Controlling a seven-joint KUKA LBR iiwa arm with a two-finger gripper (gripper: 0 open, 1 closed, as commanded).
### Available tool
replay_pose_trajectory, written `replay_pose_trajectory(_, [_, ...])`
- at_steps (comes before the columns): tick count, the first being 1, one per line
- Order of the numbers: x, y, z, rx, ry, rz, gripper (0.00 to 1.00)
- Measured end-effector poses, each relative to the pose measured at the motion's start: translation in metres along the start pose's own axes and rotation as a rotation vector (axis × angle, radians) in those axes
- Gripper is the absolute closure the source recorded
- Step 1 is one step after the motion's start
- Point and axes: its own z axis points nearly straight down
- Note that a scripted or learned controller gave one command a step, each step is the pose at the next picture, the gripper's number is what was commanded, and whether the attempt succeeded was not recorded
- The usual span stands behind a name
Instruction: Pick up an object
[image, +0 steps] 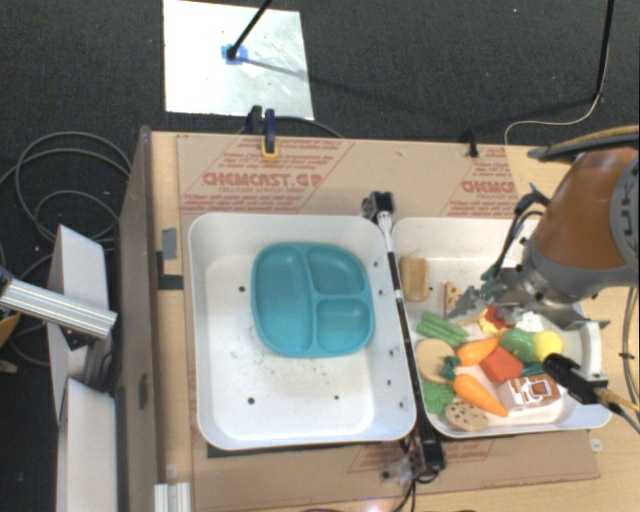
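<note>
Lying among toy food, orange carrot (479, 393), tapered, jaws (487, 300) nearby

Two white bins (215, 400), one teal divided plate (310, 300), two toy carrots (480, 393), one cookie (463, 413)

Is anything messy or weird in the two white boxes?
Nothing looks broken. The left bin has small dark specks scattered below the teal plate. The toy food is all heaped together in the right bin, carrots and greens overlapping, under the gripper.
</note>
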Motion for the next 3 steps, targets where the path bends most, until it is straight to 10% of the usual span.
replay_pose_trajectory(1, [-0.033,-0.017,0.087,-0.020,-0.013,0.007,0.00])
replay_pose_trajectory(2, [-0.029,-0.021,0.079,-0.002,-0.003,0.004,1.00])
replay_pose_trajectory(3, [0.064,0.010,-0.015,-0.010,0.001,-0.009,1.00])
